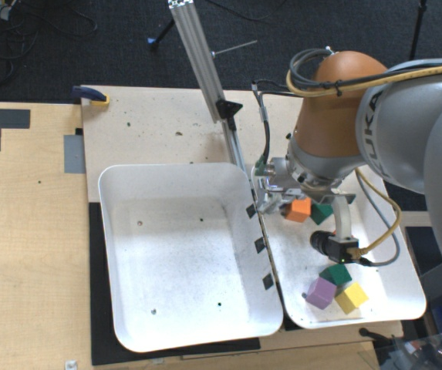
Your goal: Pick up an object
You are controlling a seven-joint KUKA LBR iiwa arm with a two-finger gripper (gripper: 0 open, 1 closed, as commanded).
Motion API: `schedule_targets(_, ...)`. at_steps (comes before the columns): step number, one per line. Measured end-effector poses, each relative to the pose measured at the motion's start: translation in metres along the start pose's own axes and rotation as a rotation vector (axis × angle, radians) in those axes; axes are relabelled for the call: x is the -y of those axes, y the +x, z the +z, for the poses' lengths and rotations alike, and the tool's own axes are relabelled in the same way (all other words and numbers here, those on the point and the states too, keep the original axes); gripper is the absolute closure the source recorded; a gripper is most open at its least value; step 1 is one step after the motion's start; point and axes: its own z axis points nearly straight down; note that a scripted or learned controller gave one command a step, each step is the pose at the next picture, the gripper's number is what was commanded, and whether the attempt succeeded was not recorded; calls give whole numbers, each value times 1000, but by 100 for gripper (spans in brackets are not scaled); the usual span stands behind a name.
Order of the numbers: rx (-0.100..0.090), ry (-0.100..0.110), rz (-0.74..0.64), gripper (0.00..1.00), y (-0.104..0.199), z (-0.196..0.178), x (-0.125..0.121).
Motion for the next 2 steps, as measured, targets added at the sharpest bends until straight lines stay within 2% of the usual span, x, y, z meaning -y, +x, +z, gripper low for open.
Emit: schedule_targets(2,2,1,0,100,73,1,44)
